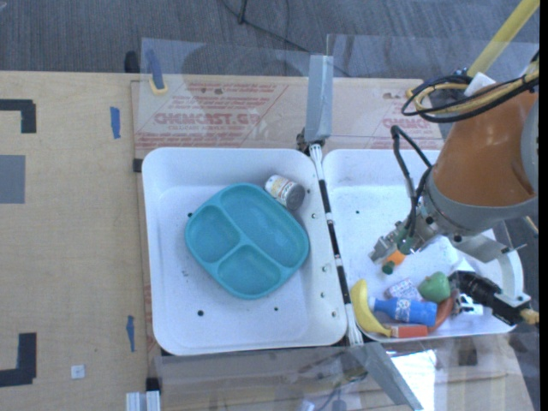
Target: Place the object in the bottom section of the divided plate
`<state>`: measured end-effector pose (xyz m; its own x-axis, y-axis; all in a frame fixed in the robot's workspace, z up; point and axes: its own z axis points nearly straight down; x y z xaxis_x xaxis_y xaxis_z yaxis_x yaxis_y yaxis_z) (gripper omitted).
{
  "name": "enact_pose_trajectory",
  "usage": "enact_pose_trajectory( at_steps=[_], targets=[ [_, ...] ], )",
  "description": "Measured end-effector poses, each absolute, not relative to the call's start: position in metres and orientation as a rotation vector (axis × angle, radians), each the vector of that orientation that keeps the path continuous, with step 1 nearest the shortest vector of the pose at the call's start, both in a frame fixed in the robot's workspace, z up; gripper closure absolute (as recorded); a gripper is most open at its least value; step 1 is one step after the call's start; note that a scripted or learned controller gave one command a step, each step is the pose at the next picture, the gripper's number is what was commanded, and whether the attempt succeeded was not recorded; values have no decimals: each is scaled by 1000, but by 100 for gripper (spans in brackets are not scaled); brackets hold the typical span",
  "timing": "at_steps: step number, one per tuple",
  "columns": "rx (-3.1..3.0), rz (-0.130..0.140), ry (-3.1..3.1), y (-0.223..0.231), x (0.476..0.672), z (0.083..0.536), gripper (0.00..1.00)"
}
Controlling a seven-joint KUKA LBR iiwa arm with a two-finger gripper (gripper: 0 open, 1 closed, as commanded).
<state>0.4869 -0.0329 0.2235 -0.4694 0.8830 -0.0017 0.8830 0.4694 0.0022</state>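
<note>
A teal divided plate (247, 240) lies in the left bin (167, 229), with one large section and two smaller ones. A small silver and cream can (285, 191) lies on its side touching the plate's upper right rim. My gripper (390, 251) is low over the right bin (360, 195), left of its middle. A small orange piece with a green tip (392, 261) sits right at the gripper's tip; whether it is gripped is unclear.
At the right bin's front edge lie a banana (364, 308), a blue bottle (404, 308), a green toy (435, 286) and a red-orange piece (413, 332). The arm's orange band (488, 157) and cables overhang that bin. A ridge (330, 247) divides the bins.
</note>
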Motion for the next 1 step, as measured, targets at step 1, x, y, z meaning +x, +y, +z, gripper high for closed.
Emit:
enact_pose_trajectory(
  at_steps=[1],
  targets=[
    [1603,0,2702,-75,479,184,100]
  ],
)
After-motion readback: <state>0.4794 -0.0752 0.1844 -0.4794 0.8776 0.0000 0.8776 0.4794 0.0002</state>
